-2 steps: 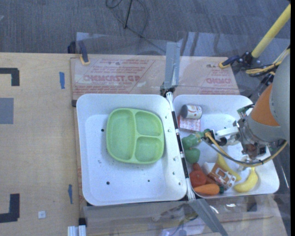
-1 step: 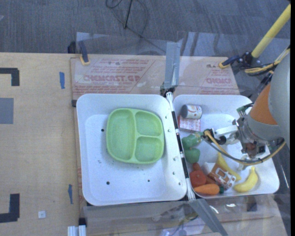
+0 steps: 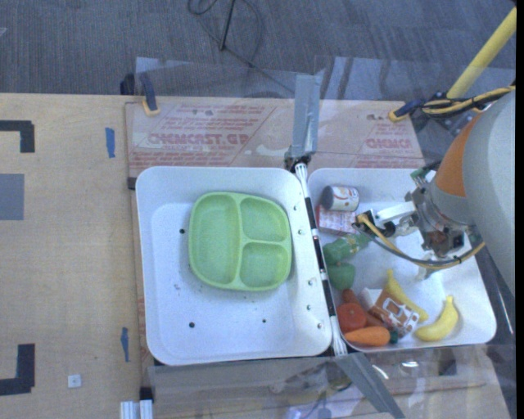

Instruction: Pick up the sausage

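It was a robotics lab or test cell; a plywood bench (image 3: 65, 245) carried black and blue tape marks (image 3: 110, 141); two white bins (image 3: 155, 196) sat on cardboard (image 3: 213, 135); cables (image 3: 225, 24) trailed over grey carpet (image 3: 82, 41).

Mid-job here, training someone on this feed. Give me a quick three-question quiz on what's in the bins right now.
1. True or false: the green divided plate lies in the left bin.
2. Multiple choice: the arm's pincer is above which spot? A) the left bin B) the right bin C) the bare wooden bench
3. Fill in: in the camera view, the carrot lies by the right bin's ____ edge (upper or lower).

Key: 1 true; 2 B; 3 lower.
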